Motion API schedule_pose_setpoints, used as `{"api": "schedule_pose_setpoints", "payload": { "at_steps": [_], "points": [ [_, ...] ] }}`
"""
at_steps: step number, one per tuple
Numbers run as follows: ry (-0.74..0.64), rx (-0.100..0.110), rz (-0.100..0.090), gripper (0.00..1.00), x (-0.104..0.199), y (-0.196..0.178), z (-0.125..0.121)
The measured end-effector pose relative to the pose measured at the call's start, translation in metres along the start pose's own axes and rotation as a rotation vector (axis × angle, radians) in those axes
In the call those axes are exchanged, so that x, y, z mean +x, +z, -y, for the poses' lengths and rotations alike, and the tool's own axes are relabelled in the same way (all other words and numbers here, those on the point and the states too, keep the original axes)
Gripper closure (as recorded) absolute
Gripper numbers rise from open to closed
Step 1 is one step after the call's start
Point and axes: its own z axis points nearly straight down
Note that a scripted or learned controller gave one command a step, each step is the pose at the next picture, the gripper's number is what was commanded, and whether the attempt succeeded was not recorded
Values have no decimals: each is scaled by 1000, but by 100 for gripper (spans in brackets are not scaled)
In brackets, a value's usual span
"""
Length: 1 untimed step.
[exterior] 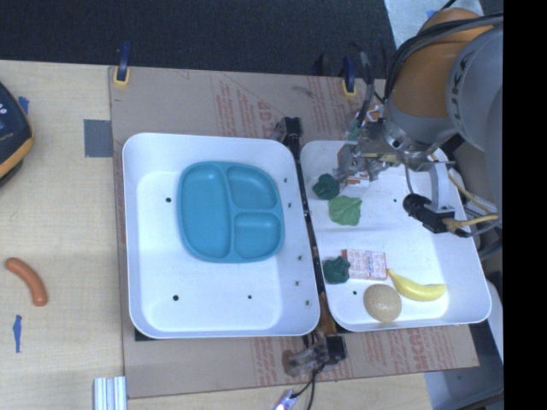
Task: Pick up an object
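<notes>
Cardboard covered the bench under two white bins. Nearest in the right bin (479, 310) lay a beige ball (382, 303) and a banana (417, 289), light, smooth, best pinched across the middle. Farther back, soft green leaves (345, 209) sat just beside the gripper (357, 171); its state I could not tell.

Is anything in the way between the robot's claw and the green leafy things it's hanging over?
Nothing visible blocks it. The gripper hangs at the far end of the right bin, close to the dark green piece and the lighter green piece. The other items lie nearer the camera.
</notes>
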Motion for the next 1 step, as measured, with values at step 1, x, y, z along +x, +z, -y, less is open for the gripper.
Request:
{"api": "schedule_pose_setpoints", "payload": {
  "at_steps": [1],
  "points": [
    [0, 1, 1, 100, 35, -34, 7]
  ]
}}
